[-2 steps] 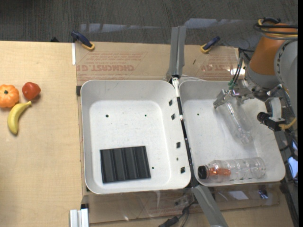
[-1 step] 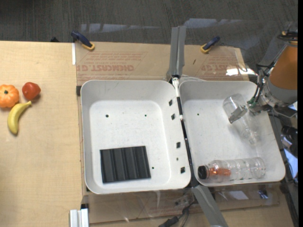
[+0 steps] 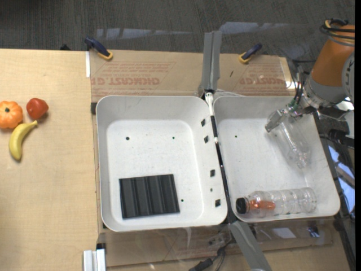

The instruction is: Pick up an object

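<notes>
two shallow white bins sit side by side on a cardboard-covered bench, the left bin (image 3: 107,151) and the right bin (image 3: 225,151) meeting at a hinged divider. the grey arm with its orange band (image 3: 333,58) reaches in from the right, its gripper (image 3: 285,117) poised at the right bin's upper corner, near the far rim; whether it is apart or together cannot be told. a clear plastic bottle (image 3: 293,145) lies tilted just beneath it, and a second clear bottle with a black cap (image 3: 276,203) rests along the near wall. a black ridged panel (image 3: 149,195) occupies the left bin's near side, leaving open floor behind it. mirrored print on the cardboard (image 3: 131,75) is too faint to read with confidence. a banana (image 3: 19,141), a red fruit (image 3: 37,108) and an orange one (image 3: 9,115) lie on the pale wood table (image 3: 51,219) at left.
</notes>
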You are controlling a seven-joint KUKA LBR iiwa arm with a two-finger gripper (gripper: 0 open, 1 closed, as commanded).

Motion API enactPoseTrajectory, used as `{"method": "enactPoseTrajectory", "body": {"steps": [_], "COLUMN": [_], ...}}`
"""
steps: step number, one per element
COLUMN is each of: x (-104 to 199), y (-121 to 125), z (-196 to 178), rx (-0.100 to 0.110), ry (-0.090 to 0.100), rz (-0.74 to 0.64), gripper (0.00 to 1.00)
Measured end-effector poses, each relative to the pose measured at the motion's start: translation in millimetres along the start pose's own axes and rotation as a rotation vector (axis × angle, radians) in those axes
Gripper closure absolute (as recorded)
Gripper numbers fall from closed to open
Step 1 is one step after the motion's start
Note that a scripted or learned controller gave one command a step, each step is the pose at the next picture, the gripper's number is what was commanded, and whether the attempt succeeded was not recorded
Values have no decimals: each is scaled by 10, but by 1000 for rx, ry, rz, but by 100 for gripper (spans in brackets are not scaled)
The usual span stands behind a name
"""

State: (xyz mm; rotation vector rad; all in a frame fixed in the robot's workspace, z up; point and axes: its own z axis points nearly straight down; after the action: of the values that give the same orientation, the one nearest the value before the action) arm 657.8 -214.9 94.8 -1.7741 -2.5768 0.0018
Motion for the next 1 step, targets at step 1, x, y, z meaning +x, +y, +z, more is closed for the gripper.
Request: {"method": "enactPoseTrajectory", "body": {"steps": [1], "x": [296], "y": [-194], "z": [1], "rx": [-13], "ry": [-12], "rz": [-384], "gripper": [0]}}
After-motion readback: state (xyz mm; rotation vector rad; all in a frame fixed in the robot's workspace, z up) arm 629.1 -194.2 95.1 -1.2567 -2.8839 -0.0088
